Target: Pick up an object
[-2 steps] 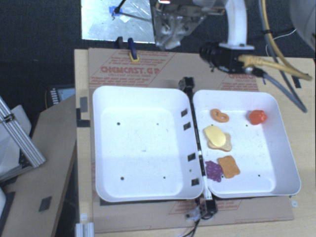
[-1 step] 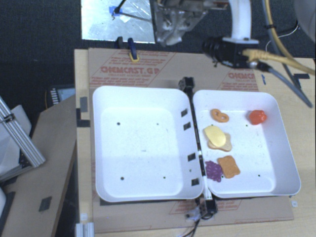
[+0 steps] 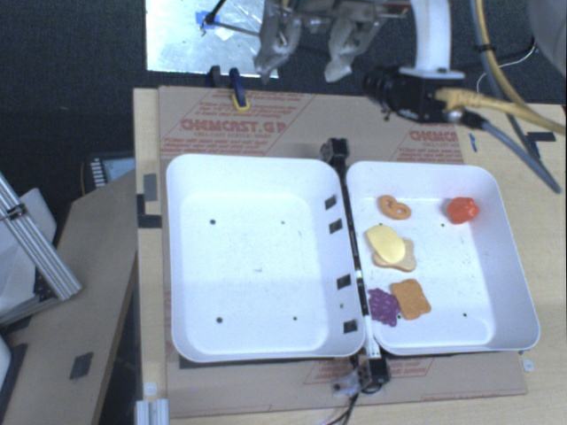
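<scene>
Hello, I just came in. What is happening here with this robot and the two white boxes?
The robot arm is trying to pick up an object, but it holds nothing now. Its gripper hangs high beyond the far edge of the bins, fingers apart and nothing between them. The right bin holds five small items: a pretzel, a red piece, a yellow piece, purple grapes and an orange cracker. None is lifted yet.
</scene>
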